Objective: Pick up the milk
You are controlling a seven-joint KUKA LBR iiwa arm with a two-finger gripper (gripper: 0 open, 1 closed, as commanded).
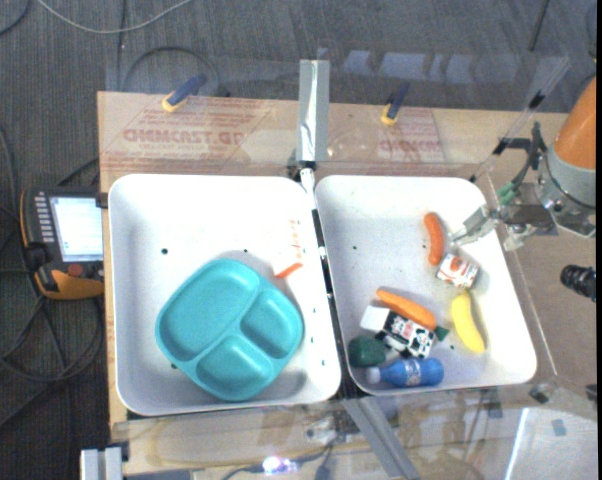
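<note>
The milk (pixel 402 332) is a small white carton with black patches, lying on its side near the front of the right bin (pixel 381 208). An orange carrot (pixel 406 306) rests against its far side, and a blue bottle (pixel 411 372) lies just in front of it. My gripper (pixel 474 227) hangs over the right bin's far right part, beside an orange sausage (pixel 434 236) and above a small red and white pack (pixel 457 270). It is well apart from the milk, up and to the right of it.
A yellow banana (pixel 468 323) lies right of the milk and a dark green item (pixel 365 350) to its left. The left bin (pixel 141 208) holds a teal divided plate (pixel 231 328) and a small orange piece (pixel 287 267). A metal post (pixel 312 118) stands behind the bins.
</note>
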